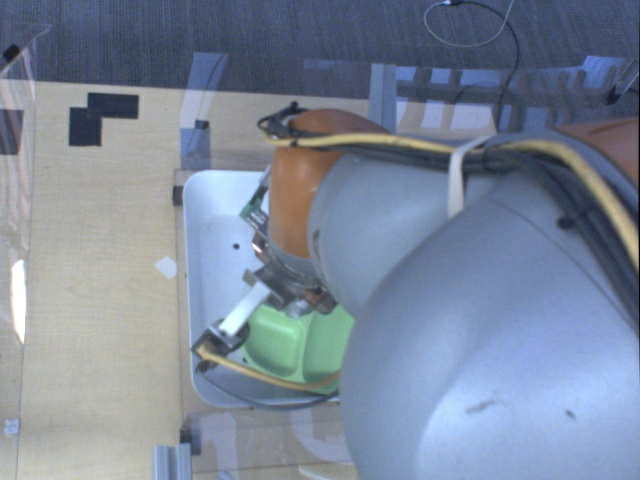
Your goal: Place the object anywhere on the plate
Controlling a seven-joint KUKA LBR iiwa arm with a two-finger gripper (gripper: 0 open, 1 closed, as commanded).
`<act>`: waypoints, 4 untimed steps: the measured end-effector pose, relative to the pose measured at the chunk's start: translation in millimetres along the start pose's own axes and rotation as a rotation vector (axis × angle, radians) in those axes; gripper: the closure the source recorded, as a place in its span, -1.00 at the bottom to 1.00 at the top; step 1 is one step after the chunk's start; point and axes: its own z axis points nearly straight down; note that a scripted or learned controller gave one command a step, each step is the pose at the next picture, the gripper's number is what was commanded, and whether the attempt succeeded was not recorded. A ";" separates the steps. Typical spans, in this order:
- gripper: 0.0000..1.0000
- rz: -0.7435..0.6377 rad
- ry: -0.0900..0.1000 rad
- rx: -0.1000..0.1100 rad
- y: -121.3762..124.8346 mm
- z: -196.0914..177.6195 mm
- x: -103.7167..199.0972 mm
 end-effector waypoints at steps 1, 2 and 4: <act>-1.00 0.000 0.000 0.000 0.2 0.1 0.0; 1.00 -0.006 0.000 0.000 -0.1 -10.0 1.2; 1.00 -0.213 0.001 0.000 27.0 56.6 -26.2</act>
